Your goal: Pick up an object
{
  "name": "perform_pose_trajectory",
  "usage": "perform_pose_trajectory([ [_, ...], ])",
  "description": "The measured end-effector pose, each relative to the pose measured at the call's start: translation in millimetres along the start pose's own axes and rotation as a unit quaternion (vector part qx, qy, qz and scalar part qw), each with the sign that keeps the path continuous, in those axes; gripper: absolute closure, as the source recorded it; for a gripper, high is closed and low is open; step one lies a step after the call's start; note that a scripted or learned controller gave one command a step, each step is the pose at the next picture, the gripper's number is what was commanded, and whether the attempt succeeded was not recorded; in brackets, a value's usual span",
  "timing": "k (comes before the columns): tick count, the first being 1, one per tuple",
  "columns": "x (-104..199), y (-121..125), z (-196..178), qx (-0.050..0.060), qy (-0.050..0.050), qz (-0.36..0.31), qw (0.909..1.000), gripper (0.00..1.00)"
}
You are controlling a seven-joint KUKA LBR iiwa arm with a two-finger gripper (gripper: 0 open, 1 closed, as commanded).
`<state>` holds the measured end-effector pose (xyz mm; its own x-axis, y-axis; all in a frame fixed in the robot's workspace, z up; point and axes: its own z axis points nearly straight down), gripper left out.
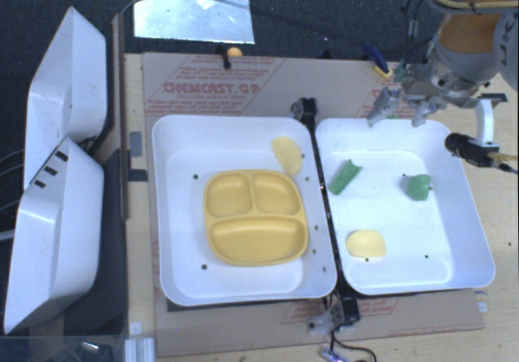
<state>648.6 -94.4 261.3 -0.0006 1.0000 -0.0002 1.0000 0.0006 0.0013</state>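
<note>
Only readable thing here is the red print on the flat tan cardboard sheet [268, 80] lying under the two bins. Along its far edge, just above the left bin, it says "CHEMCAST" in big red block letters, then a couple more letters that look like "GP", not totally sure on those. There are smaller red lines above and below it, and more red print at the sheet's other corners, all way too blurry to make out.
</note>
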Motion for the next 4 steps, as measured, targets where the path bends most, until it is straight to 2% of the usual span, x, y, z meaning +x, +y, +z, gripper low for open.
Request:
perform_pose_trajectory([
  [1,-7,-40,-67,-0.003,0.0,0.001,1.0,0.0],
  [2,-6,-40,-74,-0.001,0.0,0.0,1.0,1.0],
  [3,19,-106,-109,-0.002,0.0,-0.001,1.0,1.0],
  [4,50,-137,-145,-0.002,0.0,-0.001,1.0,1.0],
])
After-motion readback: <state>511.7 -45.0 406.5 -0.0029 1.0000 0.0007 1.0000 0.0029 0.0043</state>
